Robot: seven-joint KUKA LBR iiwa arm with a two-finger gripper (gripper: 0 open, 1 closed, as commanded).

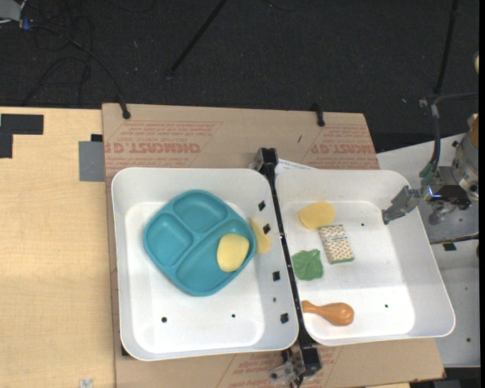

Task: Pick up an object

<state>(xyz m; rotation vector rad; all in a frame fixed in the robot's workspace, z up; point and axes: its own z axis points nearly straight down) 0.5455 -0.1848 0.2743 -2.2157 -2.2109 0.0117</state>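
With the gripper (pixel 406 203) hanging over the right bin's (pixel 420 314) rim, grip unreadable from here, any descent could clip the wall well short of the patterned box (pixel 336 243).

Orange spoon (pixel 330 311), green leaf (pixel 308 264), patterned box (pixel 336 243), right bin (pixel 420 297)

- This looks like a robot lab or test room rather than a home.
- Two shallow white bins (pixel 196 339) sit side by side on a cardboard sheet (pixel 226 140) laid over a pale wooden bench (pixel 40 241).
- Black cables (pixel 81 51) trail across the dark carpet (pixel 307 47) behind the bench.
- Toy-like plastic items lie in the bins, such as a teal divided plate (pixel 186 237).
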